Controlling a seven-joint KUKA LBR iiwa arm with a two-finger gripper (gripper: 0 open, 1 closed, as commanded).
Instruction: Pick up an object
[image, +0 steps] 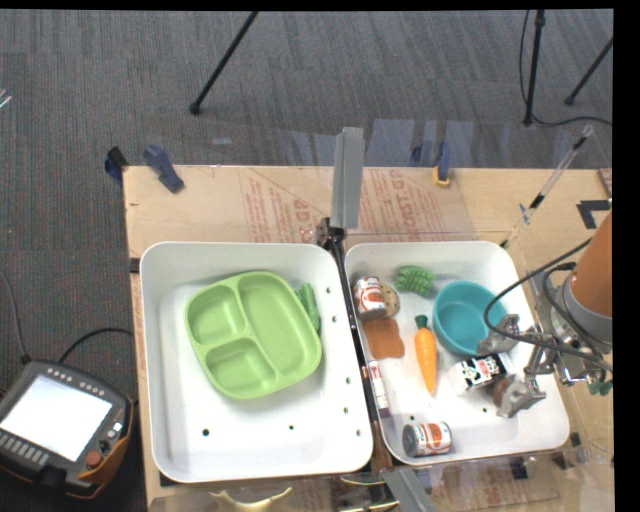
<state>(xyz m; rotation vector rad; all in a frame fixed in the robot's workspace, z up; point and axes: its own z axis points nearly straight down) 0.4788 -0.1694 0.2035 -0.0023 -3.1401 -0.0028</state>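
Small white carton with black printed markings (476, 373) lies tilted near the right bin's (452, 252) right side, just below a teal plastic bowl (466, 317) and right of an orange toy carrot (427, 356). Gripper (512, 370) hangs beside it, jaws spread open, clasping nothing.

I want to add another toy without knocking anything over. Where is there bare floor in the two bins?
Left bin: bare along the front and left, around the green divided plate. Right bin: a strip along the back wall behind the teal bowl, and a small patch between the carrot and the can. Crowded along the divider and by the claw on the right.
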